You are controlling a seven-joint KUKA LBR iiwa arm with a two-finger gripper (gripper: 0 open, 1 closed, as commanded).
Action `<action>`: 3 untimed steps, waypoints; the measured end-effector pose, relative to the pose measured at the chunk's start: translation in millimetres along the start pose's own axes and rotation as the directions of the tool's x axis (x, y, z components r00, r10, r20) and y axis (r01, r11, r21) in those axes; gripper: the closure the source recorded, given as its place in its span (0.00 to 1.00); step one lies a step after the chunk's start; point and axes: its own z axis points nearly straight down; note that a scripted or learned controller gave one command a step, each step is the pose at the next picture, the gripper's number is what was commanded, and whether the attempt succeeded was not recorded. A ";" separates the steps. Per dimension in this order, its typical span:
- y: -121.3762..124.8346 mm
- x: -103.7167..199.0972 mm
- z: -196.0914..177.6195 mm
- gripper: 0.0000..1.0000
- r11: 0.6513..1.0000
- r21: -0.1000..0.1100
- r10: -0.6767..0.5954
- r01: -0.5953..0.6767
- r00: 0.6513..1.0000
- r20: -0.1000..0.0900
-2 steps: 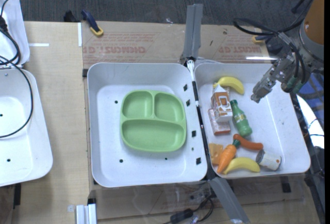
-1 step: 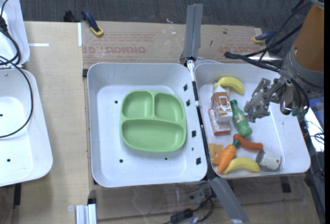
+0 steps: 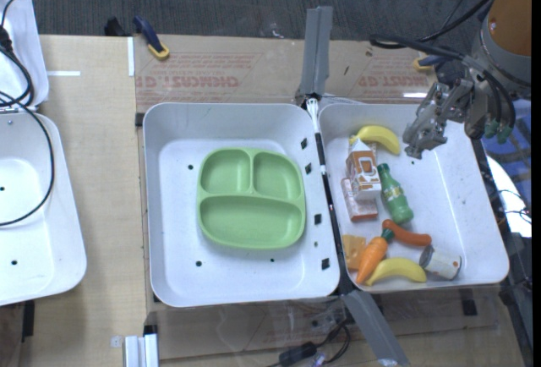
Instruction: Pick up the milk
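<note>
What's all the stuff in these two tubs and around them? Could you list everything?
plate: 1, green, divided, in left bin
milk: 1 carton, white and orange, in right bin
bottle: 1, green, beside the milk
bananas: 2, yellow, one at the far end, one at the near end
carrots: 2, orange, near end, second close by
can: 1, grey, near right corner
clamp: 1, blue and yellow, on the bench
end effector: 1, grey, over right bin's far side

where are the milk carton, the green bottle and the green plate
milk carton (image 3: 363,169), camera view, on its orange and white front face
green bottle (image 3: 396,198), camera view, on its body
green plate (image 3: 251,226), camera view, on its large lower compartment
</note>
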 end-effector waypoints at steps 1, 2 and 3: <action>-24.8 29.3 48.1 1.00 0.986 0.000 -0.167 0.167 0.986 -0.002; -18.3 4.2 28.6 1.00 0.992 0.001 0.130 -0.130 0.992 0.000; 24.7 45.2 66.7 1.00 1.000 0.001 -0.012 0.012 1.000 -0.003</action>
